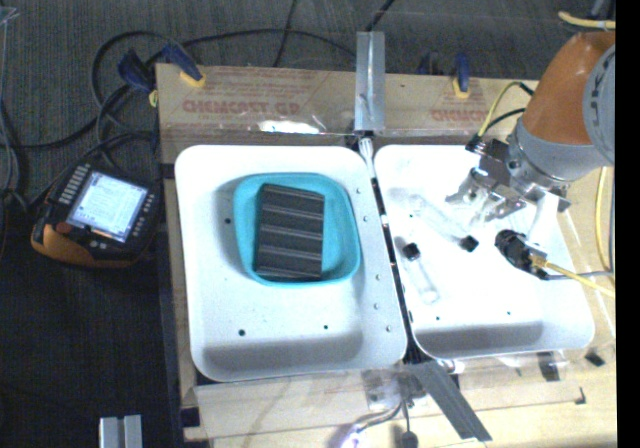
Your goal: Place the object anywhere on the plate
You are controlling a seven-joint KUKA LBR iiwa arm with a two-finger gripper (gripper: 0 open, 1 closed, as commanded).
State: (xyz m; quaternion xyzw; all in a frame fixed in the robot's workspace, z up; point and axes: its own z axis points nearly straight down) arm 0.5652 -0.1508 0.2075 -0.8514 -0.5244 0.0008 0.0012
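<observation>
The dark ribbed block (291, 232) lay flat on the turquoise plate (343, 236) in the left bin (200, 316), well apart from the arm. The gripper (482, 219) hung over the right bin (560, 321) near that bin's far right part, its fingers spread with nothing between them. A small clear tube with a black cap (418, 267) lay on the right bin's floor near the left wall, and a handheld controller with a lit screen (98, 214) sat on the floor to the left of the tabletop (290, 101).
</observation>
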